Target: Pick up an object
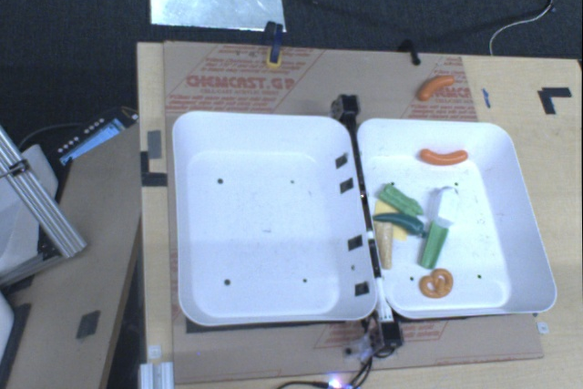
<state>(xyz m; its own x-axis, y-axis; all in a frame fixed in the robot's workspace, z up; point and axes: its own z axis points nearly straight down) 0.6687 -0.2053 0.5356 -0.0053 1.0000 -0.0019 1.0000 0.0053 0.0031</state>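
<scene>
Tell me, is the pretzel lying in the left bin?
No, the pretzel lies in the right bin, near its front edge, below the green pieces.

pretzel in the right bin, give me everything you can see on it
The small orange-brown pretzel-shaped toy lies flat on the floor of the right white bin, near that bin's front edge. It looks like moulded plastic or rubber, a twisted loop with small holes, though detail is coarse at this size. It appears whole. The lower end of a green stick-shaped piece sits just above it, close; whether they touch cannot be told. Nothing else is near it.
</scene>
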